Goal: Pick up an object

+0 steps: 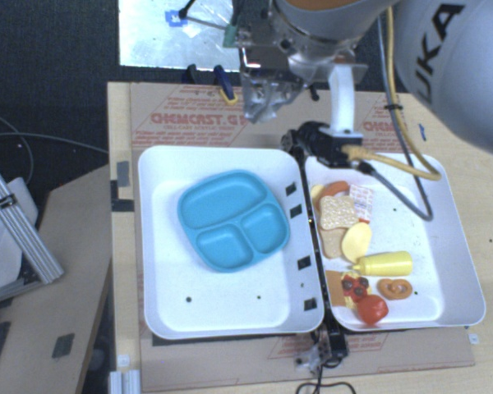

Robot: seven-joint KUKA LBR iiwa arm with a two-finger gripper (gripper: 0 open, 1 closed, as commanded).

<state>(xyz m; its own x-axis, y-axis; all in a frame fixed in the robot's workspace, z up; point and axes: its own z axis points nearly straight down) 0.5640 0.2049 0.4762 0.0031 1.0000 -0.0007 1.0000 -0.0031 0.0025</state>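
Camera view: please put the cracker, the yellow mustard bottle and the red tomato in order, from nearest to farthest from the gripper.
Measured from the gripper, above the bins' far edge:
1. Cracker, upper part of the right bin.
2. Yellow mustard bottle, lower in the same bin.
3. Red tomato, near the bin's front edge.

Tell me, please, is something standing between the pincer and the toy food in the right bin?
Nothing visible blocks it. The pincer is above the bench's far edge, behind both bins. The toy food lies uncovered in the right bin; only a yellow cable crosses that bin's far end.
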